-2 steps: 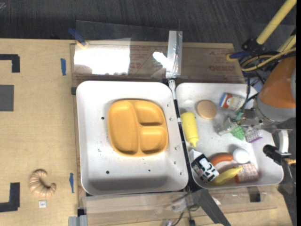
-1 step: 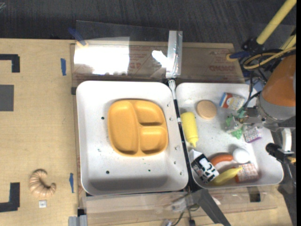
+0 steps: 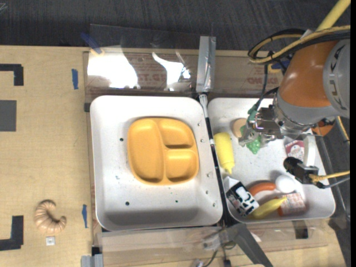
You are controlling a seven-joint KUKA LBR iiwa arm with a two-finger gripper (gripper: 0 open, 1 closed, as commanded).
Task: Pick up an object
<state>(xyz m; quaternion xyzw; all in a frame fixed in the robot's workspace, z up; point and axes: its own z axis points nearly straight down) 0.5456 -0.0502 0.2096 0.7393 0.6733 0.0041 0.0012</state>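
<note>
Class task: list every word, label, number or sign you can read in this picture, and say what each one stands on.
No text here can be read.
Cardboard strip behind the bins: faint red print, lost under glare.
Black-and-white packet: white marks, too blurred to read.
Red-and-white packet: printing too small.
Small white tag on the bench: too small.

You see divided tray (image 3: 162,149) in left bin (image 3: 105,166); right bin (image 3: 325,202) holds clutter; croissant (image 3: 50,216) lower left on bench (image 3: 39,143).
</note>
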